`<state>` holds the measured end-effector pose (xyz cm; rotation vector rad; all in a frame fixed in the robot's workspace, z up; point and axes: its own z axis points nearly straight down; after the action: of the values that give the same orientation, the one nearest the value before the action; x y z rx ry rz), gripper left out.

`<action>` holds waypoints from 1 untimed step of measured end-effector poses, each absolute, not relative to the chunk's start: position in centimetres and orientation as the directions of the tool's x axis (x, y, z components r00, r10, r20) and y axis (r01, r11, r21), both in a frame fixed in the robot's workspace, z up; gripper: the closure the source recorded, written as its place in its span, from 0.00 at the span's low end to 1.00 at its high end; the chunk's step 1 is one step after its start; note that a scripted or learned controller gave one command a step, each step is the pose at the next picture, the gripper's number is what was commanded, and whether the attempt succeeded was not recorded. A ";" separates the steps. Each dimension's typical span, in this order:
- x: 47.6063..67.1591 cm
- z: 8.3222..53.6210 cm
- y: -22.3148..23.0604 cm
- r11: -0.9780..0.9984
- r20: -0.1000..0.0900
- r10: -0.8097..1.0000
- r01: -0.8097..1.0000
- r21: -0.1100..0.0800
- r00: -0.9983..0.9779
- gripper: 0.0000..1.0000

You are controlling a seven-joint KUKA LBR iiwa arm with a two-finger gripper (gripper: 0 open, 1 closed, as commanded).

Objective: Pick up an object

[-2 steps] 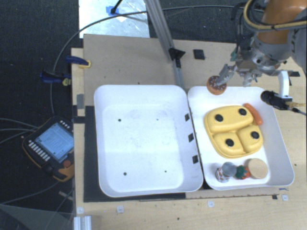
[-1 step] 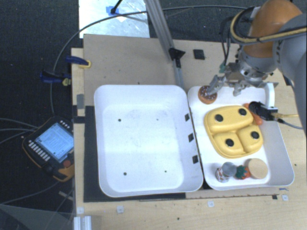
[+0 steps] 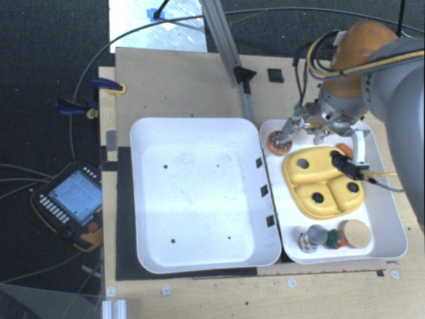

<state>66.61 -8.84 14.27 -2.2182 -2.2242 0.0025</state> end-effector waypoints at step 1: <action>66.4 9.3 -9.7 0.001 -0.013 1.000 1.000 -0.011 -0.001 0.00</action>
<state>66.40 -9.66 9.27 -2.2213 -2.2227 0.0265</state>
